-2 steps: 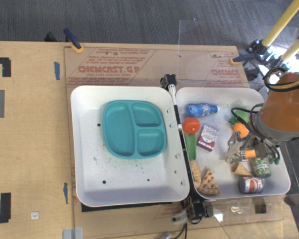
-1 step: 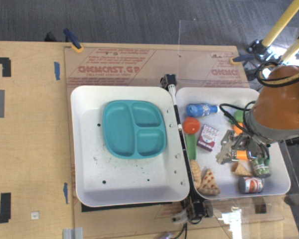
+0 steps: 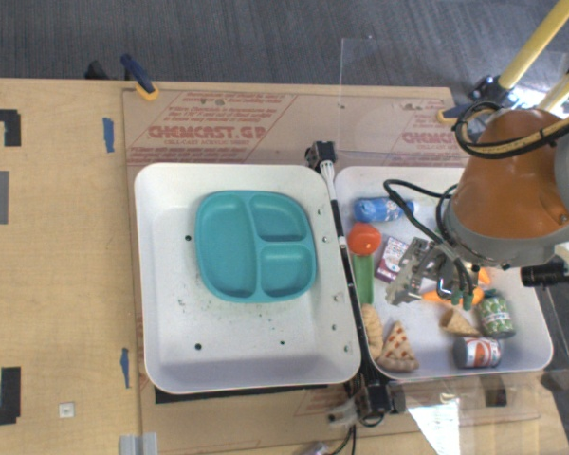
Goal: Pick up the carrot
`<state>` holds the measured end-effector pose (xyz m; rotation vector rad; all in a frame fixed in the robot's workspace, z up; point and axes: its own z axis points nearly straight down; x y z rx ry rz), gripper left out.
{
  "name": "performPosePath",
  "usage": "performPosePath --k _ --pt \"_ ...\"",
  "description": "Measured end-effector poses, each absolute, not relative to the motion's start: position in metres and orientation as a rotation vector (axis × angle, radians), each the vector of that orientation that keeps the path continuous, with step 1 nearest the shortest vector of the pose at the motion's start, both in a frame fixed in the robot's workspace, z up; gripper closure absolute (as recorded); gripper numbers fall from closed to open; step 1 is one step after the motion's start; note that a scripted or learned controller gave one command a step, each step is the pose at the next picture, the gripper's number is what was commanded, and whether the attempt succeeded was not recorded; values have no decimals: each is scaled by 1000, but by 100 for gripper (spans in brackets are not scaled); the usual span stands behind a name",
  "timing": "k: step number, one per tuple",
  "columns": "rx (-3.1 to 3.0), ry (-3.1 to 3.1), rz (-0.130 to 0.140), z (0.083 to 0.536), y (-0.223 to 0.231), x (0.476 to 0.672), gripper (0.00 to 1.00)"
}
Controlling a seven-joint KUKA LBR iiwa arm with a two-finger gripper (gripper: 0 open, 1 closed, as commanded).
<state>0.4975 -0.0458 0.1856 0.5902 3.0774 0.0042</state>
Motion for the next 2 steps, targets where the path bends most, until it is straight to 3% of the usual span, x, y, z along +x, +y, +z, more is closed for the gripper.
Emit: performPosePath --k 1,2 --pt "515 3098 -3 122 -126 583 100" --pt "203 3118 -1 91 -172 521 100"
